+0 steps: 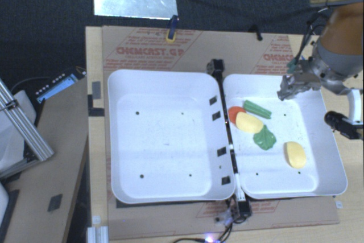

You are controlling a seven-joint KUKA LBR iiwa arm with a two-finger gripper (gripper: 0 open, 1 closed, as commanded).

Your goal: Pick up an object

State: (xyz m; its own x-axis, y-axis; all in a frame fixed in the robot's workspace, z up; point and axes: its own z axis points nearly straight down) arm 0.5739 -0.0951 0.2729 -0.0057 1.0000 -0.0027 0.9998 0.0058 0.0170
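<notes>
Red print on brown cardboard sheet (227,42) under bins, seen upside down: reads roughly "CHEMCAST GP" at upper left. Same print repeats at upper right, partly hidden. Nothing else legible.

Dark carpet floor (45,8), cardboard-topped bench (148,48)

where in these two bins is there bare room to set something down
The left bin floor is bare wall to wall. In the right bin, the front strip below the green piece and yellow lump is free. It is crowded by the divider, around the orange piece and green stick.
</notes>
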